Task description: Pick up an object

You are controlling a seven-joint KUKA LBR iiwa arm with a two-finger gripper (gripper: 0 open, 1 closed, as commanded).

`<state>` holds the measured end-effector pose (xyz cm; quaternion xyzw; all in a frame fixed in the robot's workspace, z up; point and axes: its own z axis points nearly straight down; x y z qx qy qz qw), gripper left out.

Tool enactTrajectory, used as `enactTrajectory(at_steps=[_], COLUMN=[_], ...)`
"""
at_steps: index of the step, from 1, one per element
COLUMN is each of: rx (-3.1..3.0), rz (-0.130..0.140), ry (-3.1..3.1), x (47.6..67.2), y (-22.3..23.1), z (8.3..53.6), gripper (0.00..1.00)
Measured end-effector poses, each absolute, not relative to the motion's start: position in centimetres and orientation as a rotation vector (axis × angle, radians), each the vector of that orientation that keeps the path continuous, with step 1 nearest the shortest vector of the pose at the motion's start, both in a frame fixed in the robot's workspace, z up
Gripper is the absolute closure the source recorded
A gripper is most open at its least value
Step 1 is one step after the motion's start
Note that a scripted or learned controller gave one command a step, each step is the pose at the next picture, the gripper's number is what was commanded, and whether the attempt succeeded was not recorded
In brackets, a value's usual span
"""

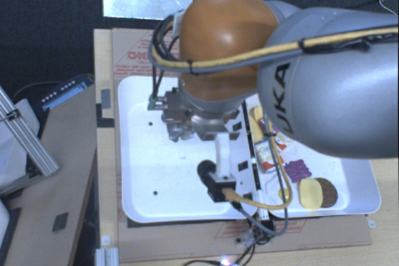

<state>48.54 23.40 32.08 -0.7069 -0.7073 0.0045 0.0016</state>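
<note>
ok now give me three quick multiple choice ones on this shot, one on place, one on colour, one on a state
1. The purple knobbly object lies in: A) the view's left white bin B) the view's right white bin C) the cardboard under the bins.
2. The oval object beside the brown round object is: A) green B) blue C) yellow.
3. The grey arm with the orange band is: A) reaching over the bins B) parked off the bench C) lying flat on the floor.

Answers: 1 B, it lies in that bin near the oval and brown things; 2 C, its pale yellow face shows plainly; 3 A, its orange band hangs over the left bin.
</note>
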Motion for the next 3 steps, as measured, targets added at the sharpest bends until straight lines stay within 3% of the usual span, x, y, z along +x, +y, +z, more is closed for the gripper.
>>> enactTrajectory(at_steps=[1, 2, 3], rx=[-2.221, -2.218, -2.220], rz=[-0.032, 0.016, -0.023], ry=[-2.231, -2.220, -2.229], x=[48.7, 48.6, 48.7], y=[23.4, 23.4, 23.4], z=[54.5, 42.1, 54.2], gripper=[1.00, 1.00, 1.00])
